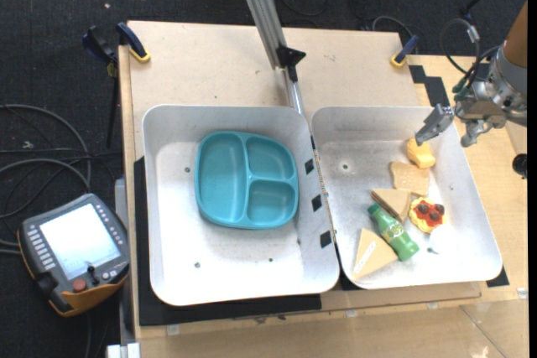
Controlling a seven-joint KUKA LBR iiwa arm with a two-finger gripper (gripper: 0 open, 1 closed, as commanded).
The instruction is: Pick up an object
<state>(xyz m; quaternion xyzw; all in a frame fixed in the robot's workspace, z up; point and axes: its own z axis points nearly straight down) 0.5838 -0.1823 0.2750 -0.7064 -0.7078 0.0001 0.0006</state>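
Yellow chunk (420,153) sits in the right bin (361,138), up at the top of the toy-food cluster, and looks like the pick target. Gripper (449,126) hangs just above and right of the chunk; fingers are spread, nothing between them. One finger (434,124) slants down with its tip close to the chunk's top edge. Can't tell if it touches.

Key relation: the chunk lies down-left of the fingers' midpoint, not centred in the gap. My read is the move needs a small shift toward the chunk before closing, otherwise only one finger lands on it and shoves it aside.

Chunk is stubby, no clear long axis, so wrist angle shouldn't matter much.

Crowding below the chunk: toast slice (409,177) just beside it, then green bottle (394,232) and red-topped piece (428,215) further down. Teal tray (247,180) in the left bin is well away from the chunk.
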